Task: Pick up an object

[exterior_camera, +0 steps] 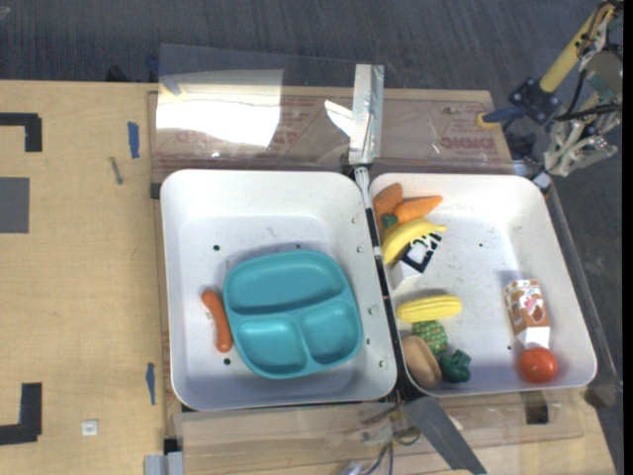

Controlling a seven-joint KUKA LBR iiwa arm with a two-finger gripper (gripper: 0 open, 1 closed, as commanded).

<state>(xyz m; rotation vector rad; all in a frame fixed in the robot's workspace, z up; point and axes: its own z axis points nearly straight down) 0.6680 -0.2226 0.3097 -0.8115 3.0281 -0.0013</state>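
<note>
Toys crowd the right bin (569, 265): a carrot (417, 207) and a banana (407, 237) lie against its left wall near the far corner. A corn cob (428, 308) lies nearer the front, with a brown piece (422, 361) and a green broccoli (452, 361) just below it. Towards the right wall a bottle (525, 310) lies with a red tomato (538, 364) touching its cap end. In the left bin (198, 216) a teal divided plate (289, 312) rests with a sausage (218, 320) just beside its left edge. Both bins sit on the desk (69, 265)
</note>
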